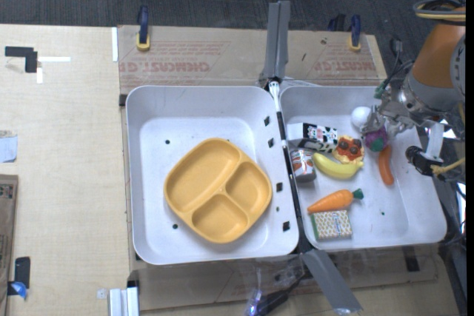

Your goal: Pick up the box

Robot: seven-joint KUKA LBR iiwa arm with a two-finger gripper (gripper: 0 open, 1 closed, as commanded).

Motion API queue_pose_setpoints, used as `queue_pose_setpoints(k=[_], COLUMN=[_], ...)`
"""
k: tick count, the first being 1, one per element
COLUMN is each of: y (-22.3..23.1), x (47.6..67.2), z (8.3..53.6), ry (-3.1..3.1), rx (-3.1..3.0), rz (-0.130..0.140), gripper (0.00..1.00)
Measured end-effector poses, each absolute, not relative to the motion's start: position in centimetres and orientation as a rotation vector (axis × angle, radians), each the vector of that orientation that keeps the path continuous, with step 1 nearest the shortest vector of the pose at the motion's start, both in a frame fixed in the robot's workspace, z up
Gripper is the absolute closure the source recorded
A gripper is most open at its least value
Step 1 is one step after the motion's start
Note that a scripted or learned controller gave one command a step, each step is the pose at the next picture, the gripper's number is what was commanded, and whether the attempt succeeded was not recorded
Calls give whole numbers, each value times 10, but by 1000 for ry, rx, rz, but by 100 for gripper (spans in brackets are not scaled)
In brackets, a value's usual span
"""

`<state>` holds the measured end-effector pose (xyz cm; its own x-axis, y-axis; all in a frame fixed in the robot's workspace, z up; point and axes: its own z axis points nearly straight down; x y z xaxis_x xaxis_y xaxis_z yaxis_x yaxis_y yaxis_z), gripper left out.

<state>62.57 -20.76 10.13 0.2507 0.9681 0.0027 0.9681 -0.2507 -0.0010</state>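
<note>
The box (331,224) is small and flat, with a tan and green face. It lies near the front edge of the right bin (415,222), just below an orange carrot (333,200). My gripper (384,122) hangs at the back right of that bin, right above a purple grape toy (375,138). It is well apart from the box, far behind it and to its right. Nothing shows in its grasp.
The right bin also holds a banana (337,166), a black-and-white carton (320,134), a small can (302,165), a red-orange toy (349,150), a white ball (360,115) and a red pepper (386,165). A yellow divided plate (217,190) lies in the left bin (148,159).
</note>
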Motion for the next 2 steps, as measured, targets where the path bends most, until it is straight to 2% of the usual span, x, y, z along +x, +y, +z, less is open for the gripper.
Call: queue_pose_setpoints(k=[1,2], y=[-161,-91], x=[659,659], z=[196,228], ry=[-1846,-1908], rx=[-2543,-2497], rz=[2,2], gripper=[100,100])
